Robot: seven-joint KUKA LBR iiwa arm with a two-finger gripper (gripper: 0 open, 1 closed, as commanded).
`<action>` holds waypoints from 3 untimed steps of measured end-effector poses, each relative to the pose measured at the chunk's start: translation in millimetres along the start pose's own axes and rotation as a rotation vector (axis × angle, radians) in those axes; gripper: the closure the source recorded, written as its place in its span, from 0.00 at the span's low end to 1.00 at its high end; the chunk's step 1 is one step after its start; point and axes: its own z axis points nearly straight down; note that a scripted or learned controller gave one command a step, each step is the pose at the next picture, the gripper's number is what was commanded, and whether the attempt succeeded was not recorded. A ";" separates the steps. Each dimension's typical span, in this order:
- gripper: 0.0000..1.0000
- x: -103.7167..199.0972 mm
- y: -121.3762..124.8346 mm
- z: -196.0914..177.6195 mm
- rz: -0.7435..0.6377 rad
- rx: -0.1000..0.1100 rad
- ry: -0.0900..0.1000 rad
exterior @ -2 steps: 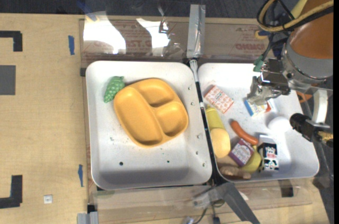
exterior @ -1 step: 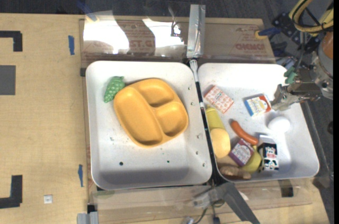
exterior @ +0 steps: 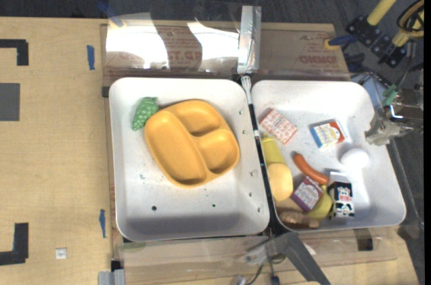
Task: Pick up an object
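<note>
The right bin (exterior: 316, 96) holds several small items. Among them are a pink checkered packet (exterior: 278, 126), a blue and white carton (exterior: 328, 134), a white ball (exterior: 354, 157) and an orange sausage (exterior: 310, 168). Along its left wall lie a yellow-green piece (exterior: 273, 150) and a yellow lemon shape (exterior: 280, 181). A purple box (exterior: 307, 195) and a black and white carton (exterior: 342, 199) sit near the front. My gripper (exterior: 379, 133) hangs at this bin's right rim, just right of and above the white ball, with nothing seen in it.
The left bin (exterior: 128, 209) carries a yellow divided plate (exterior: 192, 141) with a green grape bunch (exterior: 143, 112) at its upper left. A brown piece (exterior: 296, 217) lies at the right bin's front wall. Yellow and black equipment (exterior: 384, 14) stands beyond the bins at the far right.
</note>
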 end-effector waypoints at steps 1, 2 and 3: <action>1.00 -16.1 3.4 6.5 0.325 -0.002 -0.001; 1.00 65.3 22.6 79.8 0.283 0.005 0.000; 1.00 35.7 -7.1 179.7 0.079 0.005 0.000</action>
